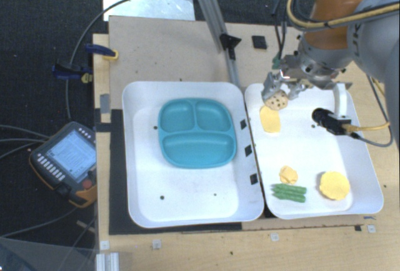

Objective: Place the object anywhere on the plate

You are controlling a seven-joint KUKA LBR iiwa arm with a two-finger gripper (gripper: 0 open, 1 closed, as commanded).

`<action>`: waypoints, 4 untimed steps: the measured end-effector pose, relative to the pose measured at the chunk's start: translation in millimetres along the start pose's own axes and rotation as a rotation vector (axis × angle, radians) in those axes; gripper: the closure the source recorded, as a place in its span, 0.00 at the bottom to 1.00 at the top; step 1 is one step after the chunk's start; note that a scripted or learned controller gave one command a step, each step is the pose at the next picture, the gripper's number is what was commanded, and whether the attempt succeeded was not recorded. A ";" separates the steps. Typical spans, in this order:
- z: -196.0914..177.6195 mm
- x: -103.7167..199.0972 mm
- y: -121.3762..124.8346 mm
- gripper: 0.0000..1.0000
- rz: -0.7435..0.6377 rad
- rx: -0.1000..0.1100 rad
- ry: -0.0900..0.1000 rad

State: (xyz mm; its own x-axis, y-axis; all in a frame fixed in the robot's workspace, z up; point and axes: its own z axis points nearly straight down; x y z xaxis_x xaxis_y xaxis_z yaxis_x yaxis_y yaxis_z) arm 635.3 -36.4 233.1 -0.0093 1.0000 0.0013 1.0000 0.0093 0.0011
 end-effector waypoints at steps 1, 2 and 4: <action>11.9 53.8 -13.7 1.00 -0.001 0.002 0.001; 19.6 108.3 -17.3 1.00 -0.001 0.001 0.001; 0.3 156.5 -29.4 0.00 0.004 0.000 0.000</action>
